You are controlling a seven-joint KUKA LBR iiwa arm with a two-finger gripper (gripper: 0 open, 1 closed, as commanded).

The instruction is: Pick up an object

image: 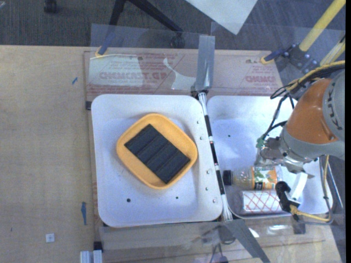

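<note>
The arm (pixel 315 119) reaches in from the right over the right bin (pixel 241 119), its orange band above the wrist, which points down toward the bottle (pixel 251 178). The bottle lies on its side in this bin, cap toward the divider, label yellow and orange. Just below the bottle lies a box (pixel 262 201) with a red lattice pattern. Well to the left of the bottle, in the left bin (pixel 109 196), sits a yellow tray (pixel 127 158) bearing a black ribbed block (pixel 157 153). The gripper (pixel 270 166) hangs at the bottle's right end; whether it is released or clenched I cannot tell.
</note>
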